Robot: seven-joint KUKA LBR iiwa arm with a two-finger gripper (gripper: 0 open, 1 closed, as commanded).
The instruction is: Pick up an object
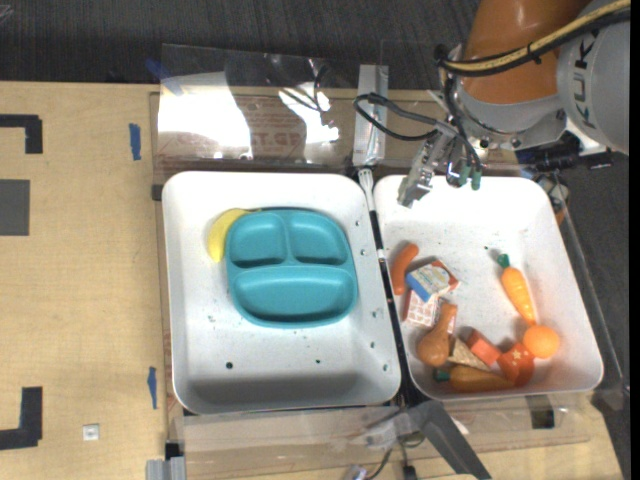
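My gripper (pixel 438 176) hangs above the far left corner of the right bin (pixel 500 218), open, with nothing between its fingers. One pale finger (pixel 412 188) points down to the left. Below it in the bin lie toy foods: an orange sausage (pixel 403 266), a small blue and red box (pixel 432 280), a brown drumstick (pixel 433 344), a carrot (pixel 516 294), an orange ball (pixel 540 341) and a red tomato (pixel 515 364). All of them lie apart from the gripper, nearer the bin's front.
The left bin (pixel 200 348) holds a teal divided plate (pixel 290 265) with a yellow piece (pixel 220 231) partly under its left edge. A metal divider (pixel 368 143) and cables (pixel 400 118) sit behind the bins, close to the gripper.
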